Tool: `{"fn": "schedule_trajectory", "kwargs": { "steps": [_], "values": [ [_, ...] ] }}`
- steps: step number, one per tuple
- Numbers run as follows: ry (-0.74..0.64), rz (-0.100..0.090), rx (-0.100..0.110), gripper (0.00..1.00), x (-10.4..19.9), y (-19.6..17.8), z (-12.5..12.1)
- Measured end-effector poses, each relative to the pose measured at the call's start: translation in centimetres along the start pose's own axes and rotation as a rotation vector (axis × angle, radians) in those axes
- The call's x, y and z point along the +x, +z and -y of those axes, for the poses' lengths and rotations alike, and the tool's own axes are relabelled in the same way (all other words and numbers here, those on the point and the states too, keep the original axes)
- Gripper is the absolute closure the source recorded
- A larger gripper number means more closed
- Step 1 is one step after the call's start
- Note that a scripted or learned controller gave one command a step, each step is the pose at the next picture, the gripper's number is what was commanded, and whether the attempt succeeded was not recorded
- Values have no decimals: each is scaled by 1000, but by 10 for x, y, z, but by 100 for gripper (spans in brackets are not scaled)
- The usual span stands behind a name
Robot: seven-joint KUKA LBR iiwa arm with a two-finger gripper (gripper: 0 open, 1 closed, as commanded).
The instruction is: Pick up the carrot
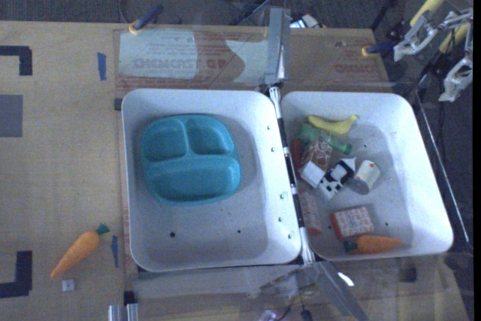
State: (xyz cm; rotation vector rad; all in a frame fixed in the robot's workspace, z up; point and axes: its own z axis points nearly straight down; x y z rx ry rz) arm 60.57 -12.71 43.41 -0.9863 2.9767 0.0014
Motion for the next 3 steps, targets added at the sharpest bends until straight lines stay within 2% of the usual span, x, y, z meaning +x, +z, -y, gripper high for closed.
{"fn": "schedule_trajectory", "kwargs": {
  "steps": [1,2,3],
  "values": [
    [-369,1,-1,0,-15,0,6],
    [-701,1,-3,0,-38,1,42],
    [-1050,2,-4,0,-43,11,48]
  ]
}}
